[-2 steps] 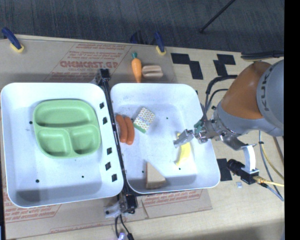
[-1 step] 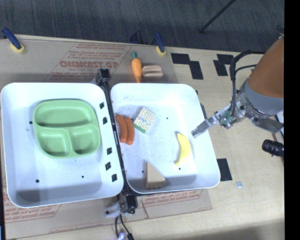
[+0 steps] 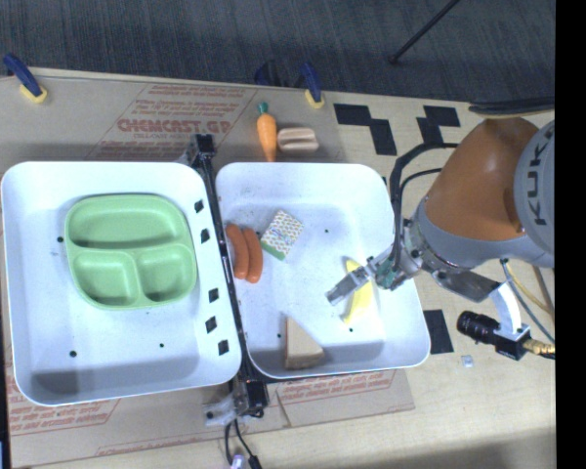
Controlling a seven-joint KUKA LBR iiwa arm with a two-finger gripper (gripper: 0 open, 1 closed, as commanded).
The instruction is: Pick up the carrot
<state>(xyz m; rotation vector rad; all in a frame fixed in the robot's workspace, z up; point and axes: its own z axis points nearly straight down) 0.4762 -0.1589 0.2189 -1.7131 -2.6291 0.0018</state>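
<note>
Carrot (image 3: 266, 133): lay on the surface near its far edge, outside the bins, beside a bun (image 3: 297, 142); not yet picked. Tool (image 3: 356, 286): over the right bin (image 3: 313, 179), above a banana (image 3: 359, 301); finger state could not be told.

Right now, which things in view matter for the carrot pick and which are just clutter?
For the job:
carrot, on the bench beyond the bins
gripper, over the right bin

Lying about:
bun beside the carrot
sausages, patterned packet, banana, brown wedge in the right bin
green plate in the left bin
</note>
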